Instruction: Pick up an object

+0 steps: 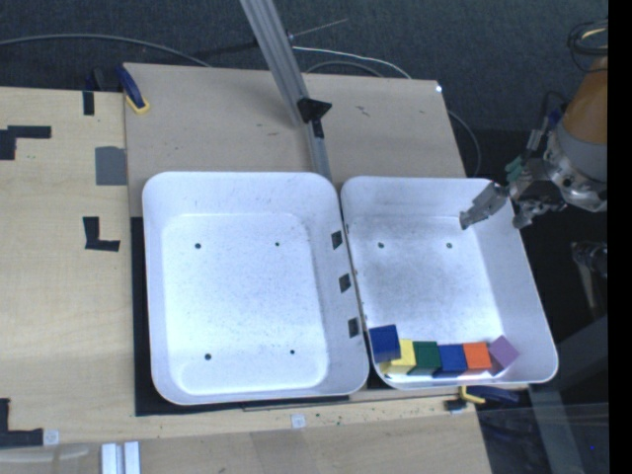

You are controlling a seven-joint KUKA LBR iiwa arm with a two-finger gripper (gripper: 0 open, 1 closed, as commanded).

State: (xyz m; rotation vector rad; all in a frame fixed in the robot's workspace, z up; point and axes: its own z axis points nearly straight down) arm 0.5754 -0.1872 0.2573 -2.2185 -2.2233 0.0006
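Still no block in hand; gripper [502,205] open over the right bin's [513,255] far edge.
Descend squarely onto the purple block [504,351] (end of row), clearing the wall.

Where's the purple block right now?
The purple block sits in the right bin's near right corner, at the end of the block row, beside the orange block.
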